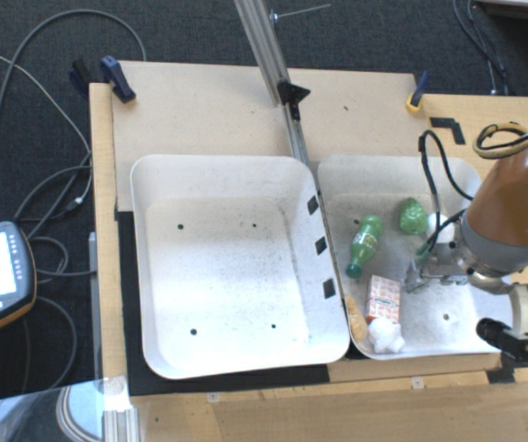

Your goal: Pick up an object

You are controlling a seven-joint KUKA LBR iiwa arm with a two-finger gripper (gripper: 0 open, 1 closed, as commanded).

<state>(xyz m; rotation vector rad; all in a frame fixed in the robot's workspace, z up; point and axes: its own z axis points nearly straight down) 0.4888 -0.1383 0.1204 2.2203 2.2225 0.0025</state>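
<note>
Bench (208,109): pale wooden board, seen from above at a slant, on a dark carpeted floor (24,99).
Left bin (153,274): shallow, white, lying on the bench over a black mat (134,339).
Right bin (457,334): shallow, white, touching the left bin along one side.
Blue clamp (116,76): grips the bench's far left corner.
Yellow clamp (417,95): on the far edge, toward the right.
Metal rail (268,49): slants across the far bench, ending between the two bins.
</note>
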